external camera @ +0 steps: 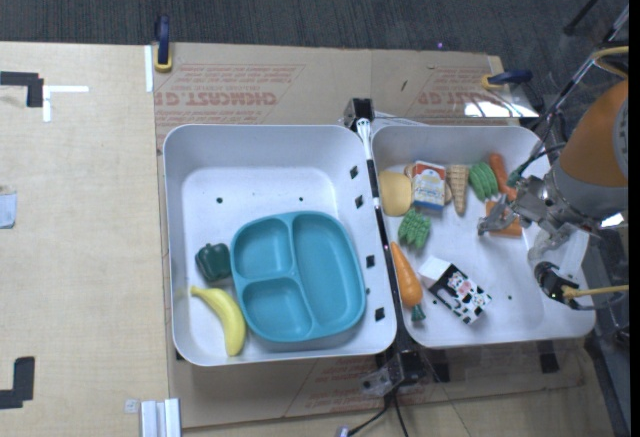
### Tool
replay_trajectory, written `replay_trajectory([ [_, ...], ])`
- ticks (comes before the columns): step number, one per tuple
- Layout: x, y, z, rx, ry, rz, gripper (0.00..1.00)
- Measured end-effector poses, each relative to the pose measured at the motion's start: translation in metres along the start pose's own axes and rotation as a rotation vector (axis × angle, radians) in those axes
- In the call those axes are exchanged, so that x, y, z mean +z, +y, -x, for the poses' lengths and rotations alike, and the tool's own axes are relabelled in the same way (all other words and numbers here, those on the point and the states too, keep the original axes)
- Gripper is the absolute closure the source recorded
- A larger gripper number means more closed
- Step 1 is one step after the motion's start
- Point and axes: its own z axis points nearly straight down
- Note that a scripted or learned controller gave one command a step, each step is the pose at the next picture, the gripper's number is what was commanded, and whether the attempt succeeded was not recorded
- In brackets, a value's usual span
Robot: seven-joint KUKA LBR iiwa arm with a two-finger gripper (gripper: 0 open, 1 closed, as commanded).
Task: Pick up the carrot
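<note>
Carrot (405,275) lies in right bin (520,320) against its left wall, green top toward the near edge, w/ broccoli (414,228) just above and a cow-print carton (460,293) just beside it on the right. Gripper (497,218) sits well apart near the bin's right side, over an orange-red item by a green veg (484,177) and corn (458,187); claw state can't be told. Left bin (200,155) holds a teal tray (298,275), banana (226,316) and green pepper (212,262).

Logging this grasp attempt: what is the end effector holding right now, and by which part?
Cannot be told: the end effector sits by an orange item at the right bin's right side. The carrot lies apart, ungrasped.
</note>
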Motion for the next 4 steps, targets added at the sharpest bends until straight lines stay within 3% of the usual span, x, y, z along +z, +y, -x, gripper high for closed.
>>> replay_trajectory([
  [1, -0.001, 0.034, -0.017, 0.04, 0.003, -0.003, 0.0],
  [2, -0.001, 0.017, -0.031, -0.263, -0.01, 0.005, 0.0],
  [3, -0.003, 0.063, -0.023, -0.495, -0.004, 0.005, 0.0],
  [4, -0.001, -0.001, -0.063, -0.264, -0.01, 0.004, 0.0],
])
